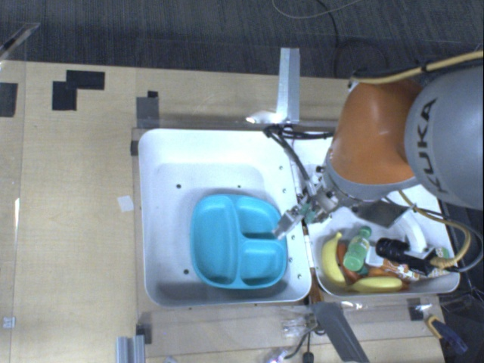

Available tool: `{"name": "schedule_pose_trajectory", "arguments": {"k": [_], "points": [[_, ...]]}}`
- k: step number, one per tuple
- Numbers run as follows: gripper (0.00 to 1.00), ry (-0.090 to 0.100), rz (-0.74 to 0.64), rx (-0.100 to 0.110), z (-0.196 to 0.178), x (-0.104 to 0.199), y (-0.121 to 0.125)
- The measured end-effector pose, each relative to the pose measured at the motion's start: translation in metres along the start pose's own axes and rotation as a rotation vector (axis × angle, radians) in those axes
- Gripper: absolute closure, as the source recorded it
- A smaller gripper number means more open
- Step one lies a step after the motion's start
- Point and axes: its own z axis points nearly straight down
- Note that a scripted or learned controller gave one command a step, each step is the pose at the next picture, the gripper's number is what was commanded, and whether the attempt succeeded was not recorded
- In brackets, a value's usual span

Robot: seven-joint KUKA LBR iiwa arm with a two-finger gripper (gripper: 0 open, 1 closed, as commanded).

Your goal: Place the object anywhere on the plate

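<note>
A light blue plate [227, 240] with three compartments lies in the left white bin [174, 180], toward its front right. My gripper [290, 224] hangs at the plate's right rim, just above the wall between the two bins, and its tip reaches slightly over the plate. A small green speck shows close to the gripper tip, but I cannot make out any object held there. In the right bin [442, 282] lie a yellow banana [331, 259], a second yellow piece [376, 283] and an orange object with a green end [354, 254], all in front of and below the wrist.
The grey and orange arm [378, 138] covers most of the right bin's back half. A metal post [289, 82] stands behind the bins. Bare bin floor lies left of and behind the plate. Cables run along the divider near the wrist.
</note>
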Motion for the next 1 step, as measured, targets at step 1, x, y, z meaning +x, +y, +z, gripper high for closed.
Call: {"name": "schedule_pose_trajectory", "arguments": {"k": [1], "points": [[0.0, 0.001, 0.177, 0.002, 0.0314, -0.0529, -0.0366]]}}
